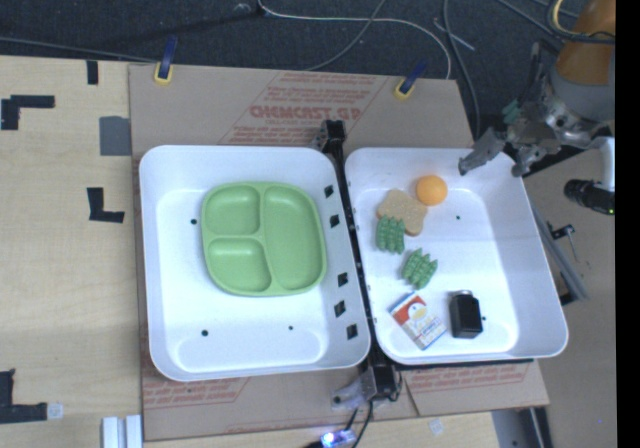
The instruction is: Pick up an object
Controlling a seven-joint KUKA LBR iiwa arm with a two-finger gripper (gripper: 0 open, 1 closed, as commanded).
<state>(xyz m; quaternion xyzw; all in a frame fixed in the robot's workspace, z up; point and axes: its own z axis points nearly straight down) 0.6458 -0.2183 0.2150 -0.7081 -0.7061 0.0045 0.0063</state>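
The right bin (535, 266) holds several small things. An orange ball (431, 189) lies near its back, touching a tan biscuit-shaped piece (402, 209). Two knobbly green pieces (389, 233) (419, 267) lie below that. A small red-and-white box (417, 320) and a black block (465, 315) sit near the front. My gripper (505, 160) hangs over the bin's back right rim, to the right of and above the ball. It is open, with nothing between its fingers.
The left bin (160, 236) holds a green divided plate (265, 238). A black hinge strip (343, 236) runs between the bins. Cables trail across the dark floor behind the bench. Blue-and-yellow clamps (164, 66) (410, 83) pin the cardboard sheet.
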